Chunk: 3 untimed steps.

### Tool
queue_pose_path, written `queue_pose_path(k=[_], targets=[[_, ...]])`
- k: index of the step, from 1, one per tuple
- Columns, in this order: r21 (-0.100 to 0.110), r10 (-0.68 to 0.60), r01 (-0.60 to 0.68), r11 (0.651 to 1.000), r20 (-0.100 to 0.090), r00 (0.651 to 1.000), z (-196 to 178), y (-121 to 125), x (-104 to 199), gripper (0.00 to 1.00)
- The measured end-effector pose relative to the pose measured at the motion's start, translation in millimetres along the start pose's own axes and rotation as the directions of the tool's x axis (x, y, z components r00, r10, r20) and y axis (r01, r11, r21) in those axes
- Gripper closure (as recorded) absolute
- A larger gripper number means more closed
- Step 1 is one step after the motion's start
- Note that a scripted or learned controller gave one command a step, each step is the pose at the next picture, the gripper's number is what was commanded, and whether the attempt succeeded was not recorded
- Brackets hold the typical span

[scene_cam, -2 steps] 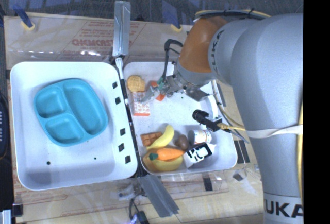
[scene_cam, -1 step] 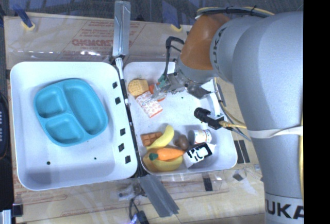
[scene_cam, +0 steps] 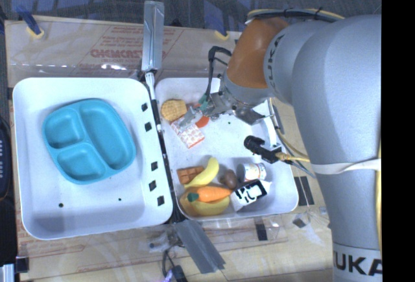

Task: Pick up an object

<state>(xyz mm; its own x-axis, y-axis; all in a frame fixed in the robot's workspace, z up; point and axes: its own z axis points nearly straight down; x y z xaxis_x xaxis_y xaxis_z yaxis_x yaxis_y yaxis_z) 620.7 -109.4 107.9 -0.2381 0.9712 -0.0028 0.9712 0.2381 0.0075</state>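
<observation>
Look at the small packet (scene_cam: 190, 134) in the right bin (scene_cam: 224, 144) — it is flat, with a red and white pattern, and its long side runs at a slant, from the lower right up toward the upper left. It lies near the top of that bin, just under a round cracker (scene_cam: 173, 109). A little orange-red bit (scene_cam: 202, 122) sits right beside the packet's upper end. Your claw (scene_cam: 206, 105) hangs over that same spot, close to the packet and the orange-red bit, but the arm (scene_cam: 305, 80) hides it so much that you cannot tell if it is spread or pressed together, or if it pinches anything. Lower down in the right bin you have a heap — a yellow banana (scene_cam: 206, 174), an orange carrot (scene_cam: 214, 194) lying sideways on a second yellow piece, a brown waffle (scene_cam: 187, 175), a small brown lump (scene_cam: 228, 178), a white jar (scene_cam: 253, 172) and a black and white box (scene_cam: 249, 194). The left bin (scene_cam: 39, 209) holds a blue tray (scene_cam: 89, 140) with three parts.
</observation>
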Motion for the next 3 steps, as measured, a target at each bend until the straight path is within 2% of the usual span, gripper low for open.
queue_pose_path(k=[1, 2, 3], targets=[[-0.001, -0.033, 0.033, 0.999, -0.001, 0.999, 9.9, 19.8, -42.5, 0.0], [-0.004, -0.038, 0.038, 0.999, -0.001, 0.999, -1.9, 21.7, -41.3, 1.0], [0.01, 0.032, -0.032, 0.999, -0.004, 0.999, -34.2, -8.6, -7.2, 1.0]])
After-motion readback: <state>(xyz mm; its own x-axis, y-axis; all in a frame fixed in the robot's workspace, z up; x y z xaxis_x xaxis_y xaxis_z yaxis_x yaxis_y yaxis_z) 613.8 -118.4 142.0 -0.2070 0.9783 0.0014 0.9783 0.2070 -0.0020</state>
